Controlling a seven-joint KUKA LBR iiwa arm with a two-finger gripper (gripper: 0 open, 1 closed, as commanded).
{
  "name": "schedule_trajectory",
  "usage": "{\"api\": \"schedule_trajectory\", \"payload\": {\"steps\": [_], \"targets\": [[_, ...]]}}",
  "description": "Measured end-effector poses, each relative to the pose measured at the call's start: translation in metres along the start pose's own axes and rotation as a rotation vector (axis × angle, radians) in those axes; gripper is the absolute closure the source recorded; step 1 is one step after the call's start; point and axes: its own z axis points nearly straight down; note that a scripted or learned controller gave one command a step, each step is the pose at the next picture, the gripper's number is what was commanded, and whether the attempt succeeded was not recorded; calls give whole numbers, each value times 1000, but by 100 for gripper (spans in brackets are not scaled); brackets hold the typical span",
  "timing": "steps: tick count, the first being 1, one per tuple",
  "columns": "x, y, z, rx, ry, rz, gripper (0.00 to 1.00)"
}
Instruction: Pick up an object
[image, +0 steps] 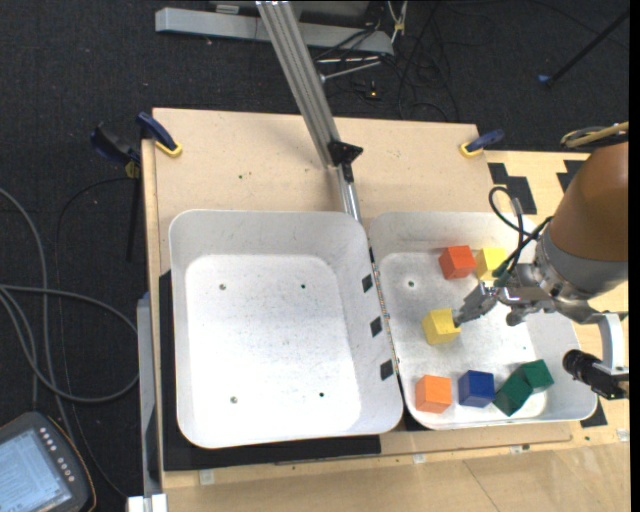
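The right bin (500, 345) holds several small blocks. A yellow cube (440, 326) lies near its middle, and my gripper (472, 307) hangs just to the right of it and slightly above, its tip close to the cube's upper right corner. Nothing shows as held. Behind them sit an orange cube (457, 261) and a second yellow block (491, 262), which the wrist partly hides. Along the front edge lie another orange cube (433, 392), a blue cube (477, 387) and two green blocks (525, 385).
The left bin (260, 320) adjoins the right one along a shared rim (378, 310). A metal pole (305, 85) slants down to the bins' back junction. Clamps (160, 135) sit at the bench's back corners.
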Motion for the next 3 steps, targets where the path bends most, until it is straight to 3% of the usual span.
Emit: {"api": "schedule_trajectory", "payload": {"steps": [1,2,3], "targets": [[2,2,44,0,0,0,0],[1,4,31,-7,-2,0,100],[1,2,-32,-12,-3,-4,100]]}}
